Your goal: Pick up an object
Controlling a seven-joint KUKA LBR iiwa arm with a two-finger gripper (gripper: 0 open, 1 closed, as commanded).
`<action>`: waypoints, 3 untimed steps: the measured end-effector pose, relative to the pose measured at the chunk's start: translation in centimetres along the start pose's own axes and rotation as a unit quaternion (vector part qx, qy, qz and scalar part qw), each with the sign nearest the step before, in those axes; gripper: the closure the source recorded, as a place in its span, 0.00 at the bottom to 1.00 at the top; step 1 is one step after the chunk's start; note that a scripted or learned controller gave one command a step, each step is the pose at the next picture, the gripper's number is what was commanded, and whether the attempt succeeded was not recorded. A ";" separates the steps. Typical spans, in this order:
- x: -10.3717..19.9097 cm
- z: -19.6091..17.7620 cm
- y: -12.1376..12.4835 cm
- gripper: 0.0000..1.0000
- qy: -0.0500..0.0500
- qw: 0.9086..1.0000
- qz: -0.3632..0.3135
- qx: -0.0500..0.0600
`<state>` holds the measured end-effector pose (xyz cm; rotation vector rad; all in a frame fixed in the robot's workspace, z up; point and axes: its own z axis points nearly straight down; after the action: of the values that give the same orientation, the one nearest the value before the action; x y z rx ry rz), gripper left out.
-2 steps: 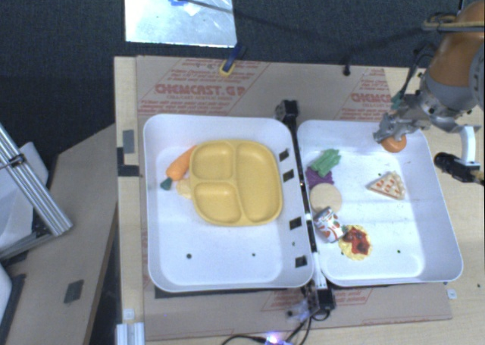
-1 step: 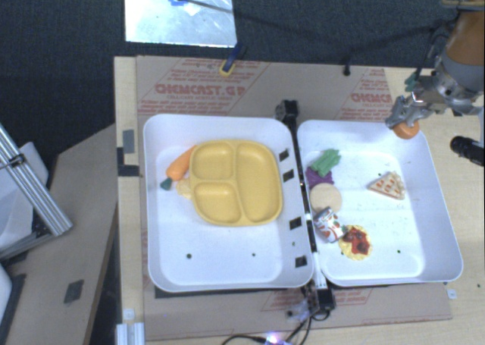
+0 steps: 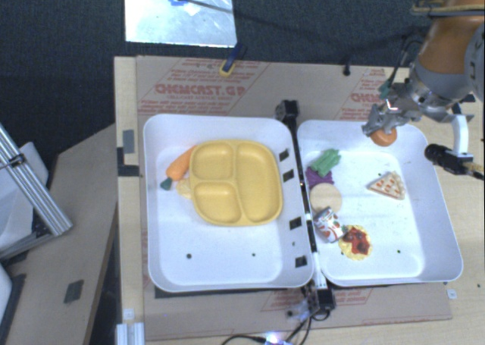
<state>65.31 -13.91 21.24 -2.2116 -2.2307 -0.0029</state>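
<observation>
- The arm (image 3: pixel 447 40) comes in over the far right corner of the right bin (image 3: pixel 436 252), its orange band sitting high above the wrist.
- The gripper (image 3: pixel 384 125) hangs just over that bin's far rim, with a small round orange object (image 3: pixel 385 137) right at its tip.
- The orange object looks to be caught between the fingers, which seem closed on it from either side; it sits at the rim's edge, and whether it touches the bin I cannot tell from here.
- Taking the right bin as the landmark: a pizza-slice toy (image 3: pixel 386 185) lies toward its right side, nearer than the gripper.
- A green leafy piece (image 3: pixel 326 160) lies by the bin's left wall, with a purple item (image 3: pixel 317 177) touching it on the near side.
- A pale round disc (image 3: pixel 326 199) sits just nearer than the purple item, still along the left wall.
- A small red-and-white can (image 3: pixel 327 224) lies tilted just beyond the disc toward the near edge, and a yellow-and-red food piece (image 3: pixel 355 242) lies beside it, toward the bin's middle.
- Left of the right bin, the left bin (image 3: pixel 163 260) sits alongside it, holding a yellow divided plate (image 3: pixel 235 182).
- A toy carrot (image 3: pixel 179 164) lies against the plate's left edge, on the side far from the right bin.
</observation>
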 end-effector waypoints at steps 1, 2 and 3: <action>5.0 -1.4 -1.3 1.00 0.000 1.000 0.000 0.000; 10.6 -0.6 -3.0 1.00 0.001 1.000 0.000 0.001; 15.9 -1.9 -4.1 1.00 0.001 1.000 -0.001 0.000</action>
<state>61.08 1.98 23.20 -2.2091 -2.2316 -0.0043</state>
